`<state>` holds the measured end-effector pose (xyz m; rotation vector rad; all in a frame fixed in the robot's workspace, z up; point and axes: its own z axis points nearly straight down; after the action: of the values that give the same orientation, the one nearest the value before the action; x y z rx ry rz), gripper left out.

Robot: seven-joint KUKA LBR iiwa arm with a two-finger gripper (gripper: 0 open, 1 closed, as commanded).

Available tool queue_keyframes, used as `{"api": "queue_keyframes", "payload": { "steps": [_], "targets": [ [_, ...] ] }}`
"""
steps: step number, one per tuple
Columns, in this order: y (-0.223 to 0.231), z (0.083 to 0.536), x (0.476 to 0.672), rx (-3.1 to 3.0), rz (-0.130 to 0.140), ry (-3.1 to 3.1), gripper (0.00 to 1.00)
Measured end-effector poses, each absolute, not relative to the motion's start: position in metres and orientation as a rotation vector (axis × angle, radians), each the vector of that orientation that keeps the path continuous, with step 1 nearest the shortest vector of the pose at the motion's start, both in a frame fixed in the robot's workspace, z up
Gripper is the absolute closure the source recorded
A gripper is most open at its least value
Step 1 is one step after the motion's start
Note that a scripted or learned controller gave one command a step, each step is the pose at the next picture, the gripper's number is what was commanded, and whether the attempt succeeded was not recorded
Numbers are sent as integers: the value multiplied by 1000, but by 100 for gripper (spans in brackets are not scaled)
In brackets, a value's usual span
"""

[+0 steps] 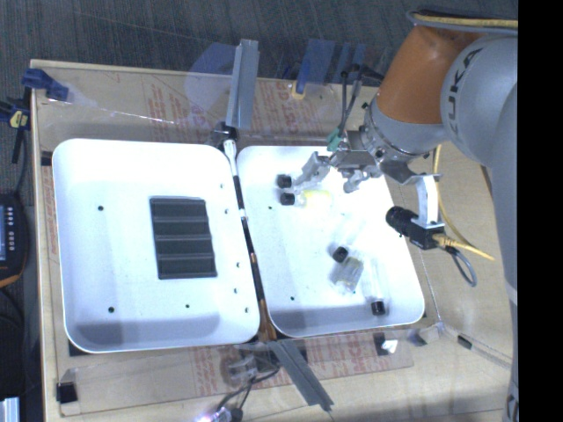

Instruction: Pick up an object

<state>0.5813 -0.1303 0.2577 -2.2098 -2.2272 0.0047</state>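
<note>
Two white bins side by side on the bench; landmark taken as the right bin (405,301). Arm (457,77) enters from the right, its orange band above the bin's far right corner. Gripper (332,174) hangs over the far part of the right bin, fingers (310,170) spread well apart, splayed left and right, nothing between them. Beneath and just left of the gripper, a pale yellowish object (315,197) lies on the bin floor, washed out by glare, so its shape is hard to judge. Two small dark pieces (285,189) sit near the bin's far left side, one just behind the other. Toward the bin's middle, a clear plastic item with a dark cap (345,267); possibly two things touching, the view is too poor to separate them. A small dark block (377,307) rests by the near right corner. Left of the right bin, the left bin (79,236) holds a dark ribbed rectangular slab (183,237), lying flat at its centre.
</note>
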Motion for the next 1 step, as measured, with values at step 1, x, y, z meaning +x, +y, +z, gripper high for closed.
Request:
{"api": "queue_keyframes", "payload": {
  "steps": [1],
  "targets": [
    [-177, 121, 637, -2035, 2, -2393, 0]
  ]
}}
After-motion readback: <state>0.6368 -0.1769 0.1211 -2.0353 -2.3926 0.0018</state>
